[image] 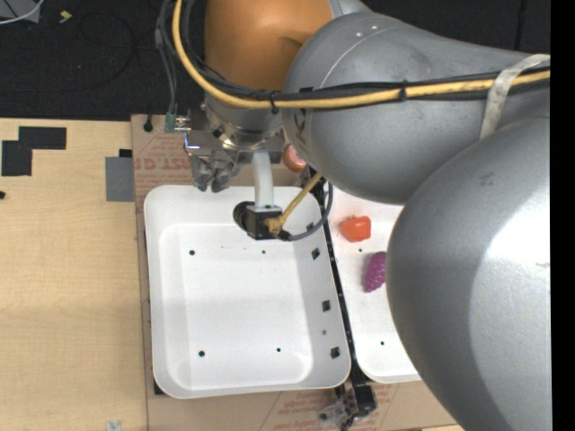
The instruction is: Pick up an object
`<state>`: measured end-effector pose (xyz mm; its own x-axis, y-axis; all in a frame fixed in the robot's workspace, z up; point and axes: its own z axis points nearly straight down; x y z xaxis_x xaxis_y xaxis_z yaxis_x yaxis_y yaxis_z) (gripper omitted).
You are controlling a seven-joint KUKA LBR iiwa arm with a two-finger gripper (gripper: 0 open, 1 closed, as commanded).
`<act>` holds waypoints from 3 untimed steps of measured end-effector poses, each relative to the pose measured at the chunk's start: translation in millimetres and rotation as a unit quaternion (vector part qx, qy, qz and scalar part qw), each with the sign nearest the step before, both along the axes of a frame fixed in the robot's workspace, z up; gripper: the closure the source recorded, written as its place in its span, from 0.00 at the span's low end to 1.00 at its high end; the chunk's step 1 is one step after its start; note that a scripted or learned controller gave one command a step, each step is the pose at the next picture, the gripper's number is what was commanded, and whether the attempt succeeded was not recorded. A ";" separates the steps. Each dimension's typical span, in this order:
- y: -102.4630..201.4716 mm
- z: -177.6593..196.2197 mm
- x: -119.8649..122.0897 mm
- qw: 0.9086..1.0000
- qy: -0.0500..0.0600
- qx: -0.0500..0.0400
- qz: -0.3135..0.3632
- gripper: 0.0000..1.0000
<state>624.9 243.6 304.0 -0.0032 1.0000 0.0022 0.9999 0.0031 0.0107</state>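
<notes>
At left bin's (151, 268) 12 o'clock rim, my claw (213, 176): can't tell open or closed. Orange block (356, 229) is at 4 o'clock; dropping here likely clips rim, grabs nothing.

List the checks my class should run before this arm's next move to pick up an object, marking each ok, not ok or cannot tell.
1. Targets available: small orange-red block and purple lumpy object lie in the right white bin: ok.
2. Targets apart from each other: ok.
3. Gripper over a target: it sits at the left white bin's far rim, away from both: not ok.
4. Gripper unloaded: cannot tell.
5. Rest of right bin visible: the grey arm covers much of it: cannot tell.
</notes>
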 end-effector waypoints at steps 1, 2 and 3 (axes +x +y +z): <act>0.4 -72.0 -11.7 1.000 0.010 -0.003 -0.001 1.00; -38.3 -14.9 20.7 1.000 0.004 -0.002 -0.003 1.00; 1.0 -79.6 17.4 1.000 0.010 -0.002 0.000 1.00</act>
<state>642.3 244.5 224.4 -0.0031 1.0000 -0.0019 1.0000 0.0031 -0.0094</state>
